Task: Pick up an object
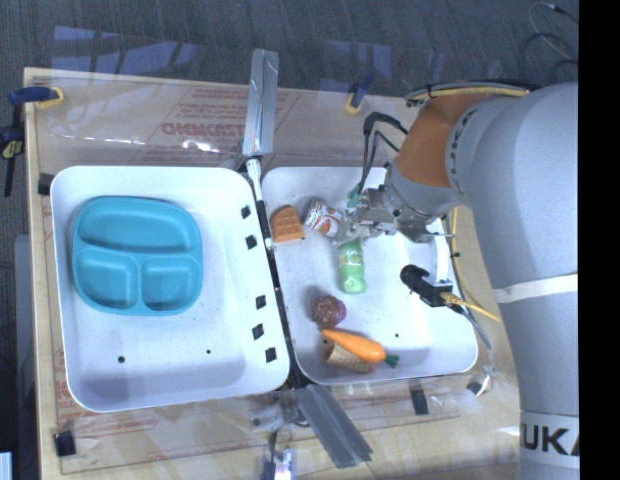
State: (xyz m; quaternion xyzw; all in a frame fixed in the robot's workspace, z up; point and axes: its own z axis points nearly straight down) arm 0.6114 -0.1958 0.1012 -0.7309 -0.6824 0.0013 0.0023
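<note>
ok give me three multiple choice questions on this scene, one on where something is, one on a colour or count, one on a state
1. Where does the blue divided tray lie?
A. in the left bin
B. in the right bin
C. on the bench outside the bins

2. What colour is the bottle under the gripper?
A. red
B. green
C. black

3. How does the carrot sit?
A. standing upright
B. lifted in the jaws
C. lying on its side near the front of the right bin

Answers:
1. A, the tray rests on the floor of the left bin.
2. B, the bottle is pale green, lying in the middle of the right bin.
3. C, the carrot lies flat by the bin's near wall, well apart from the gripper.
</note>
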